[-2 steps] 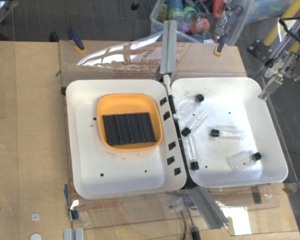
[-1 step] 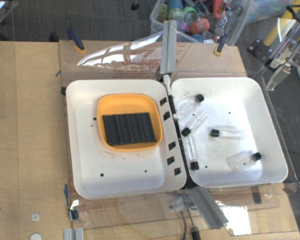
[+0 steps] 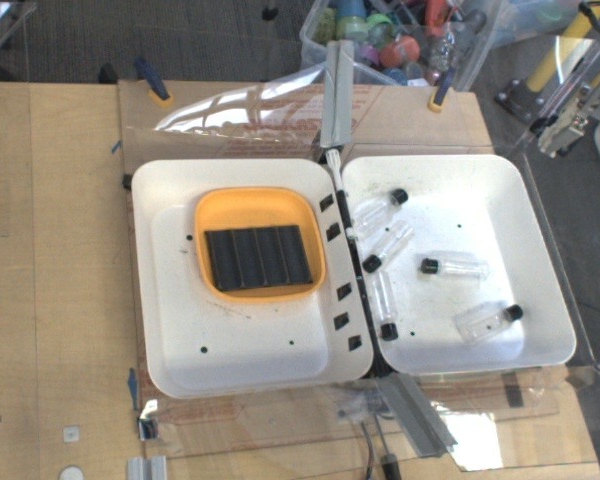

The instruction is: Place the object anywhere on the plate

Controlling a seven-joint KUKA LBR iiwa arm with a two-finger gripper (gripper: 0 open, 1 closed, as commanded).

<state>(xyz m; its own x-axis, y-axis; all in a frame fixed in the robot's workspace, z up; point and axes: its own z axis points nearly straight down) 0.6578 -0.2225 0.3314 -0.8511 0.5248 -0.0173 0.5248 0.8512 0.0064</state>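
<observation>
Five clear vials with black caps lie loose in the right bin (image 3: 540, 268), and I read that as the supply side: the left bin (image 3: 170, 348) carries the yellow plate (image 3: 260, 208), which is where one of them has to end up. On the plate I see a dark ribbed block (image 3: 258, 256) covering most of its floor, so only the rim and corners are bare for a drop.

Three vials crowd the divider: one near the top of the bin (image 3: 382, 206), one slanting below it (image 3: 383, 248), one lying along the divider (image 3: 385, 308). They touch or nearly touch each other, which I judge awkward for a clean pinch. The middle vial (image 3: 455, 266) lies alone on bare floor, and the last one (image 3: 485, 320) sits toward the near right corner, also apart. Either of those looks like my easier pick.

As for the arm's pose, I have nothing to go on from this camera, and I cannot tell whether the gripper is spread or closed. No vial rests on the plate, so the placing is not yet done.
</observation>
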